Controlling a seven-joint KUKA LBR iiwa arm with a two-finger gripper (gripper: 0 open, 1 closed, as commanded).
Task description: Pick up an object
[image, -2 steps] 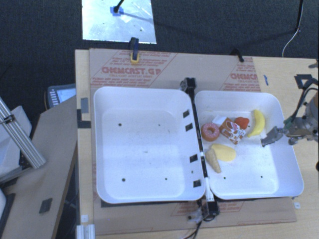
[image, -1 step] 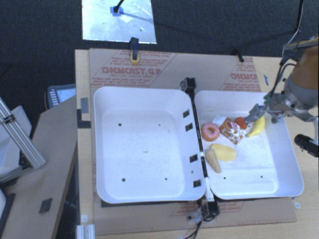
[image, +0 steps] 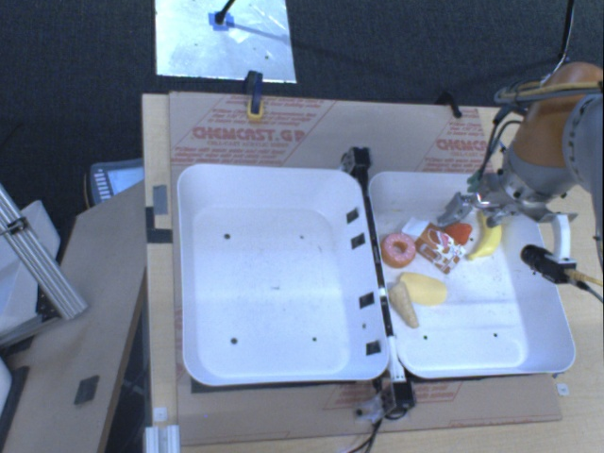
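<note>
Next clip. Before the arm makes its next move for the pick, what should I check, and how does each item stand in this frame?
1. Objects lie inside a bin: ok. The donut, banana, red-and-white piece, yellow lump and tan cone are all in the right bin.
2. Gripper is over objects: ok. It hangs at the banana's cluster.
3. Target stands alone: not ok. The banana and red-and-white piece crowd together.
4. Gripper already loaded: cannot tell.
5. Gripper is away from the bin walls: ok.
</note>
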